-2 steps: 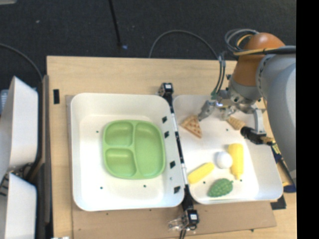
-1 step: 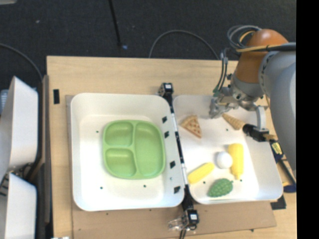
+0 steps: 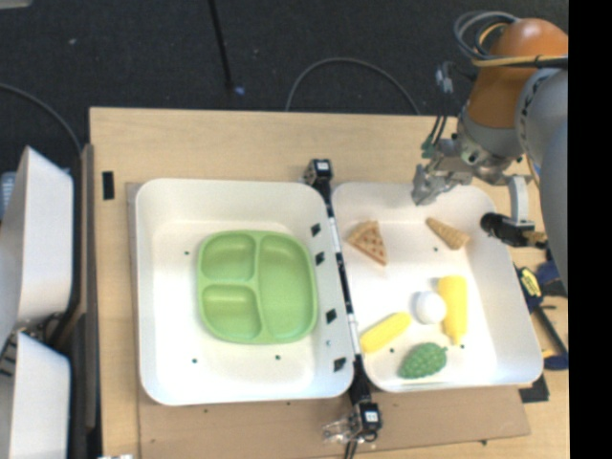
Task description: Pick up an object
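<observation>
The arm (image 3: 516,84) reaches in from the right, and its gripper (image 3: 428,187) hangs over the far edge of the right bin (image 3: 497,285), above bare white floor. It carries nothing that can be seen; whether it is open or closed I cannot tell at this size. By my reading this is the approach step: nothing is picked yet, and a target has to be chosen and reached.

The cone (image 3: 448,232) lies nearest, just right of and nearer than the gripper; the waffle (image 3: 368,242) sits to the left, close to the divider (image 3: 335,275). The next move probably calls for a short shift over one of these, then a straight descent so the tool straddles it.

Nearer in the same bin lie a white ball (image 3: 428,305) touching a corn cob (image 3: 453,307), a yellow piece (image 3: 384,333) and a green piece (image 3: 422,360). The left bin (image 3: 163,218) holds a green tray (image 3: 256,287) with three compartments, nothing in them
</observation>
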Action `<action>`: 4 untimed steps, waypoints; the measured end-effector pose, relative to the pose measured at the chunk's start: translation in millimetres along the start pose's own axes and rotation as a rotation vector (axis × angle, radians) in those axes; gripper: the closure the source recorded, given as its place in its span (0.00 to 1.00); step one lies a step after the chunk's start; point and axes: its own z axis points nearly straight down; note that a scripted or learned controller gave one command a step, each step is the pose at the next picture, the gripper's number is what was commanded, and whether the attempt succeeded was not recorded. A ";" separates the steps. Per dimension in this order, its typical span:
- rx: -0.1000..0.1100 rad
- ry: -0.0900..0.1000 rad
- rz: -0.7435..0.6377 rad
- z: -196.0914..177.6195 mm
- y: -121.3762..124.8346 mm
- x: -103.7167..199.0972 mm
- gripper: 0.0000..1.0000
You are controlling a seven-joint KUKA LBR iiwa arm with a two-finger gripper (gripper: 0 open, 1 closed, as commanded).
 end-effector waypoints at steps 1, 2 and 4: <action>-0.001 -0.001 -0.002 -65.9 -0.1 0.6 1.00; 0.002 0.000 -0.004 -95.7 1.2 -0.7 1.00; 0.008 0.002 -0.001 -89.9 -36.2 85.4 1.00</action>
